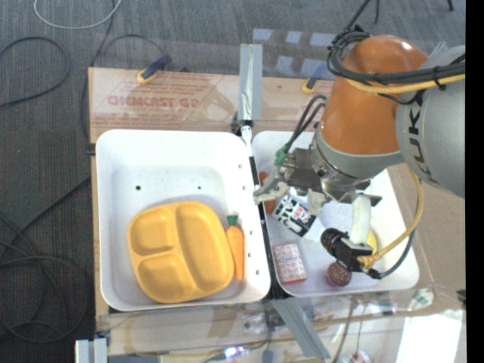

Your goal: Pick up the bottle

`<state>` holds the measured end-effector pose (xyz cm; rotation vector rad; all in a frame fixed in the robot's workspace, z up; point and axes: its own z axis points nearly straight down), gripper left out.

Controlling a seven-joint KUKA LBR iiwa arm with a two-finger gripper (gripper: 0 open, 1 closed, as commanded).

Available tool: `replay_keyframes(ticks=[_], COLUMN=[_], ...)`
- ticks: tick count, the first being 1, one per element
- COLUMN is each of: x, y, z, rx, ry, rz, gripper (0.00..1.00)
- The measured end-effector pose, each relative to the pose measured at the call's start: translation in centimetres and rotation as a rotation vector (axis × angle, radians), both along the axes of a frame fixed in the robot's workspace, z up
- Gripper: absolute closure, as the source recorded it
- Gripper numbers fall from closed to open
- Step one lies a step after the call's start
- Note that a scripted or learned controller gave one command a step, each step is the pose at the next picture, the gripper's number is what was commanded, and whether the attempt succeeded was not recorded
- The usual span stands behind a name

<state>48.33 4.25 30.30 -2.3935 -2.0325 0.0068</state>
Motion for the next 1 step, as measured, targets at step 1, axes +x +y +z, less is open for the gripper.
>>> replay_keyframes(ticks=[1], x=[4.47], y=[-7.27], z=[-6.97], rx=[-0.003], ry=[0.001], rz=[-0.179], gripper=[0.00])
